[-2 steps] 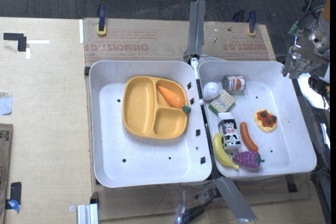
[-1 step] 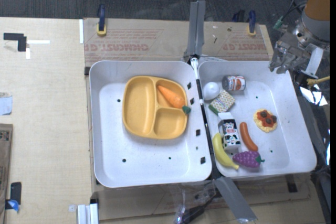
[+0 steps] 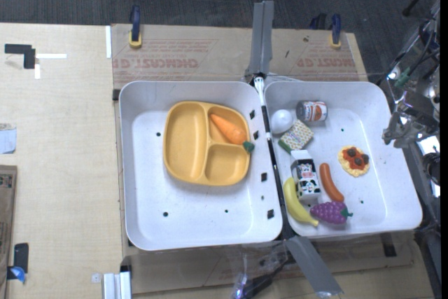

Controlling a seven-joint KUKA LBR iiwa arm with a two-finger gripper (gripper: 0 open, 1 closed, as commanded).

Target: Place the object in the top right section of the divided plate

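Carrot (image 3: 229, 127) far from end effector (image 3: 400, 124)

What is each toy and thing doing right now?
carrot: lying in the top right section of the plate, leafy end over the rim
divided plate: flat in the left bin
can: on its side
milk carton: lying flat
banana: lying beside the grapes
grapes: lying in the right bin
hot dog: lying flat
gripper: over the right bin's edge
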